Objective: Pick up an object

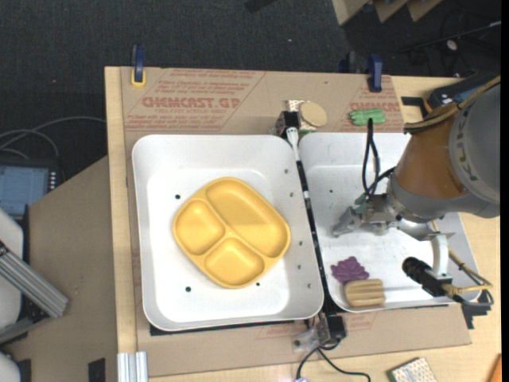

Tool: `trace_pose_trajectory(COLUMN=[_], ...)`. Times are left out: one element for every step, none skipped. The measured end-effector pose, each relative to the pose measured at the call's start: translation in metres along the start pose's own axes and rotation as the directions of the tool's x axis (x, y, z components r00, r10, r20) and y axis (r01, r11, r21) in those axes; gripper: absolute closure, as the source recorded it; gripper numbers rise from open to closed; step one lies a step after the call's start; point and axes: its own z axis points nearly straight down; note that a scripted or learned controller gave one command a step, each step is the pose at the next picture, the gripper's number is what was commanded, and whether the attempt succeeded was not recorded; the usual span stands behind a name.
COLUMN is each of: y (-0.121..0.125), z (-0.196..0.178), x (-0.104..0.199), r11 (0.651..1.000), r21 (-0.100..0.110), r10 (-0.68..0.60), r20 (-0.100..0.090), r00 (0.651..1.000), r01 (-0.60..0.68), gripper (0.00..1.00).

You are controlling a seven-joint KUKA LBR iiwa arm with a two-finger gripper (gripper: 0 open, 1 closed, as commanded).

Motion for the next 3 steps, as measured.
trace_pose_trajectory(y=[-0.002,0.079,0.065], z=[0.0,0.0,0.0], x=[0.0,0.001,-0.008], r11=[1.0,1.0,1.0], r21=[0.004,-0.001,0.009], r10=[0.002,-0.001,0.003], r20=[-0.001,-0.001,-0.003], r00=[1.0,1.0,1.0], r01=[-0.002,0.001,-0.003], gripper=[0.0,0.0,0.0])
